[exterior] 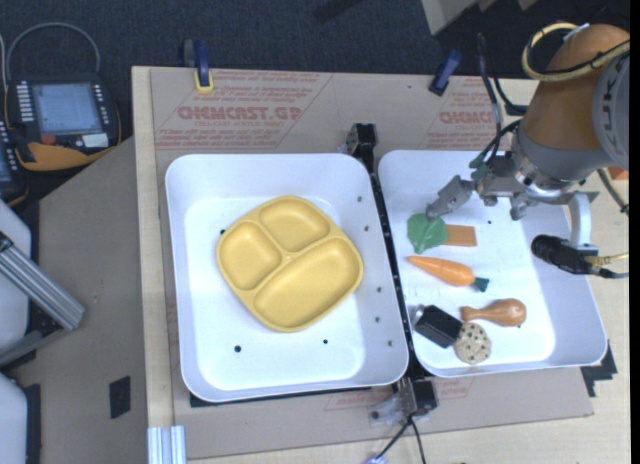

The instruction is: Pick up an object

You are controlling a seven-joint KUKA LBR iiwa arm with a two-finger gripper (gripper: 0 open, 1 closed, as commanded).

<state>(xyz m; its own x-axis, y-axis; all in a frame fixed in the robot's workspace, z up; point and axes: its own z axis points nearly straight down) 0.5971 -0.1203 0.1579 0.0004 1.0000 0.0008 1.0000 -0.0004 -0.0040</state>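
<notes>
The right bin [560,342] holds several toy foods. A green leafy piece [427,232] with an orange stub [462,237] lies at the bin's upper left. Below it lies an orange carrot [442,270] with a teal end. A brown drumstick [495,312], a black block [437,326] and a speckled cookie [472,344] sit near the front edge. My gripper [453,195] hangs over the bin's upper left, just above the green piece, with nothing seen in its grasp.
The left bin [200,342] bears a yellow divided plate [290,262]. A black cylindrical part with a cable [560,252] hangs off the arm over the right bin's right side. A black clamp [361,139] sits between the bins at the back.
</notes>
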